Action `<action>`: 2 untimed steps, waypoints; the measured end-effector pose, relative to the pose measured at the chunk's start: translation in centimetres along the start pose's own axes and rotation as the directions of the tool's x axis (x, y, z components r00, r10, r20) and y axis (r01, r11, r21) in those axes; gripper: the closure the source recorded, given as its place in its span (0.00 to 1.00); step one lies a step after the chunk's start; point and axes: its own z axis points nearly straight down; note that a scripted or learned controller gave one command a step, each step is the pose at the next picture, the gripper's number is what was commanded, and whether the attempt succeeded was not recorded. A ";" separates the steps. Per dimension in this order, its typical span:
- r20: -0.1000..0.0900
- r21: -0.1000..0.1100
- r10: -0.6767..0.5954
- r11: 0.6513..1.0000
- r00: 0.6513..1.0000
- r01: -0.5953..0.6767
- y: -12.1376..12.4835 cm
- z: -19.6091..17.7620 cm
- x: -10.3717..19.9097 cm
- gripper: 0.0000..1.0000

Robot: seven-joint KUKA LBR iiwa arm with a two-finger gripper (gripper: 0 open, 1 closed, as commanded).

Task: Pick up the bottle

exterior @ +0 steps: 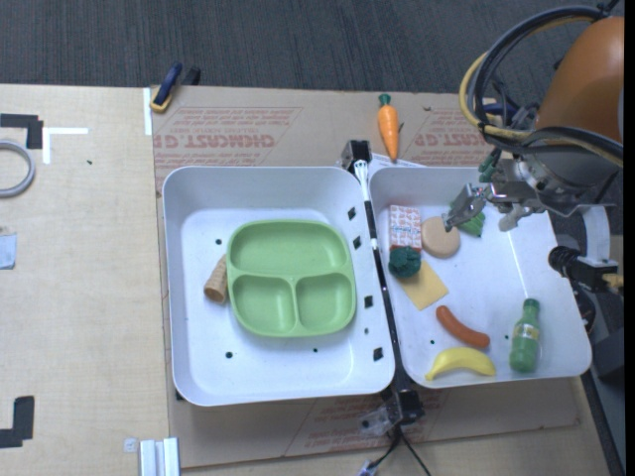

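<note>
Clearly the green bottle point(524, 337), yellow-labelled, lies in the right bin's point(556, 276) corner; gripper point(464, 212) spread, holding nothing

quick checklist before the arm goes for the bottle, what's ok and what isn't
1. Bottle in view, in the right bin, near its front right corner: ok.
2. Bottle apart from banana and sausage: ok.
3. End effector over the bottle: not ok, it sits at the bin's back, by the cookie.
4. End effector holding nothing: cannot tell.
5. Bottle upright or lying: cannot tell.
</note>
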 end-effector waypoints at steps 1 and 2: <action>0.001 0.000 0.001 1.000 1.000 -0.001 0.0 -0.9 0.0 1.00; 0.000 0.002 0.253 0.968 0.968 -0.253 -5.7 2.2 1.4 1.00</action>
